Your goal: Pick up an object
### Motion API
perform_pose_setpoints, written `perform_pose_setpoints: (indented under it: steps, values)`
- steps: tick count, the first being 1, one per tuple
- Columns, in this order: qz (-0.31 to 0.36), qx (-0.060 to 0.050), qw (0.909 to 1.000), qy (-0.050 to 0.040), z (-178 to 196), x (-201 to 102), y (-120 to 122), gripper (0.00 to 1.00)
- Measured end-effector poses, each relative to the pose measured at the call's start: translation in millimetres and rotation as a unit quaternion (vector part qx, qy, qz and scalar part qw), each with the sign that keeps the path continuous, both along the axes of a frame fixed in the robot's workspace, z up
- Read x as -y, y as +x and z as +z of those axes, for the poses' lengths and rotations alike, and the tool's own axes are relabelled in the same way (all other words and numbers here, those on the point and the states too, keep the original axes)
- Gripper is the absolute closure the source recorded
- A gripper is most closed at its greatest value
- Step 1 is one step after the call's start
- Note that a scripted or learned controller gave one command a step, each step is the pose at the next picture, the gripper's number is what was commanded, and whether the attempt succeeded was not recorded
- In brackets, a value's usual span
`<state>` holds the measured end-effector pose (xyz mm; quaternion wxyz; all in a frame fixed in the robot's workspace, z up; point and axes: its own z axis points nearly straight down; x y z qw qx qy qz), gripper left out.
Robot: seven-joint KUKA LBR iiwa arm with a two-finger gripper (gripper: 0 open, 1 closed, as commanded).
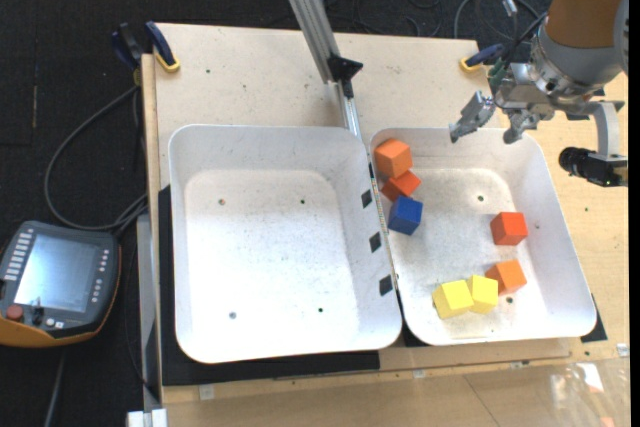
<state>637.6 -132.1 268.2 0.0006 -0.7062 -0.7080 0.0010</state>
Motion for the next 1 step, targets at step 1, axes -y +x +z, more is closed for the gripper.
perform_pose_setpoints:
  steps: [1]
  values:
    - [0.002, -0.001, 1.0000, 0.0017, -30.2, -58.0, -50.2, 0.00]
